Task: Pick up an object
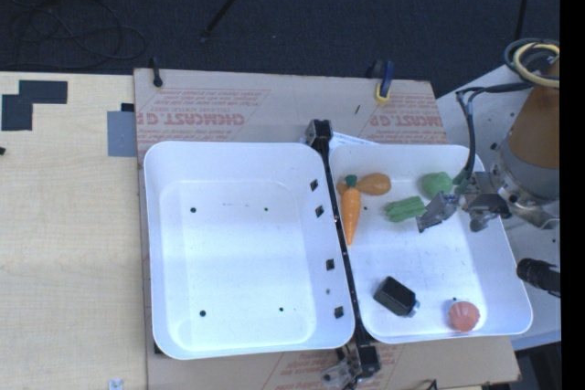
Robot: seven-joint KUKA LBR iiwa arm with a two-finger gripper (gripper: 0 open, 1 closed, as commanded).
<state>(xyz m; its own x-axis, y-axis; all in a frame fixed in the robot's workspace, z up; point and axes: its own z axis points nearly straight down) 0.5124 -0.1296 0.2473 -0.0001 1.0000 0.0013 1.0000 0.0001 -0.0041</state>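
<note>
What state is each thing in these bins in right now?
Carrot: lying flat along the divider.
Orange piece: lying loose beside the carrot top.
Green pieces: lying next to the gripper.
Black block: resting flat, untouched.
Pink ball: sitting in the corner.

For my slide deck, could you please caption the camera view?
End effector poised beside a green object in the right bin, near a carrot.

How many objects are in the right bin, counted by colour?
Orange: 2, the carrot and an oval piece
Green: 2, a long piece and a block
Black: 1, a box
Pink-red: 1, a ball
Total: 6
</note>
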